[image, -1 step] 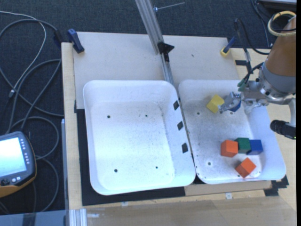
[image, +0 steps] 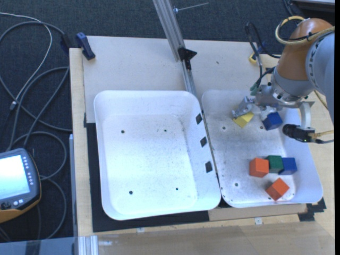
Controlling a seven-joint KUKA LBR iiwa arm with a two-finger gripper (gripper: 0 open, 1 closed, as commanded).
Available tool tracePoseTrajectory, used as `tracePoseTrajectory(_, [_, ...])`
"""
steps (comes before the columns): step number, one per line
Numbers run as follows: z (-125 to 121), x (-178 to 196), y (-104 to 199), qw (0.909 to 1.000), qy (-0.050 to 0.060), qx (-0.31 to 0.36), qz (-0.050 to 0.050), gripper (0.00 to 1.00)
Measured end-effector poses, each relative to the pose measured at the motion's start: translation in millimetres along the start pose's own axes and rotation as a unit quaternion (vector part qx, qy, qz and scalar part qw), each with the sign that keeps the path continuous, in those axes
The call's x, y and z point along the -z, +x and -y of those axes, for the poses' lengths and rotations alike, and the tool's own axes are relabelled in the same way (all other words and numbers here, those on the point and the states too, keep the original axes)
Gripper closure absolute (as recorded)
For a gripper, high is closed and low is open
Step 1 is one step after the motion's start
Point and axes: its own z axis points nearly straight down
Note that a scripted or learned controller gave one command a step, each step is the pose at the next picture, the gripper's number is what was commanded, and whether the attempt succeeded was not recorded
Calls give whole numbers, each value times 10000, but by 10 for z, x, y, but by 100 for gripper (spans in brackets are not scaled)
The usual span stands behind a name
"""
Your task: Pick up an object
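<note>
My gripper (image: 245, 109) hangs over the far part of the right bin (image: 234, 158), reaching in from the right. A yellow block (image: 244, 120) lies right under its tip, touching or nearly touching it; I cannot tell whether it is gripped. A blue block (image: 272, 121) sits just to the right of the yellow one, below the wrist. Nearer the front of the same bin lie an orange block (image: 259, 167), a green block (image: 274, 162) and a second blue block (image: 288, 166) in a row, with another orange block (image: 278, 188) in front of them.
The left bin (image: 106, 110) stands beside the right one, their rims meeting in the middle. A metal rail (image: 170, 25) runs from the top down to the bins' junction. Cables (image: 297, 133) trail by the wrist at the right bin's edge.
</note>
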Motion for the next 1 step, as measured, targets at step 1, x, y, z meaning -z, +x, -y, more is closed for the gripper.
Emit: tracePoseTrajectory(1, [361,1176,-257,10000,-50,-4,18,0])
